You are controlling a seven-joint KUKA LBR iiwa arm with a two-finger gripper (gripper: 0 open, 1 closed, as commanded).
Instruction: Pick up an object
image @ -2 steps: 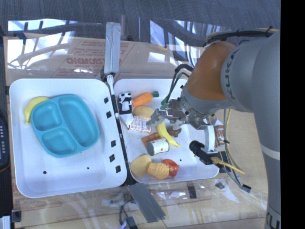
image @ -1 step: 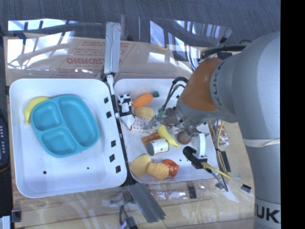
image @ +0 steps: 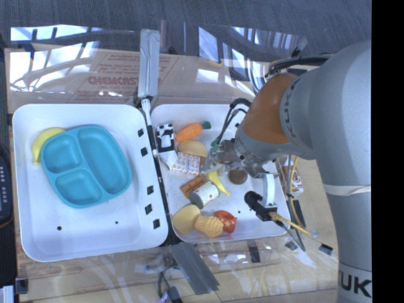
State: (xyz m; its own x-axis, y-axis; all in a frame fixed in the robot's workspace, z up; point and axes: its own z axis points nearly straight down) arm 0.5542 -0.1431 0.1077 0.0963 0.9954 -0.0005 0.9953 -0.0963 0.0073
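I view the worktop [image: 95, 81] from above: two white bins side by side. The left bin [image: 31, 232] carries a blue divided plate [image: 85, 164] with a yellow banana [image: 43, 141] at its far-left edge. The right bin [image: 278, 223] is crowded. The arm [image: 315, 106] reaches in from the right and covers the wrist, so I cannot tell how far the fingers [image: 221, 160] are parted, nor whether they touch anything. Just beside them to the left lie a tan bread roll [image: 192, 148] and a small printed box [image: 185, 163]; above-left, a carrot [image: 190, 131]; just below, a small banana [image: 218, 182] and a brown ball [image: 237, 176]. Farther below sit a peanut [image: 208, 226] and a red piece [image: 226, 220].
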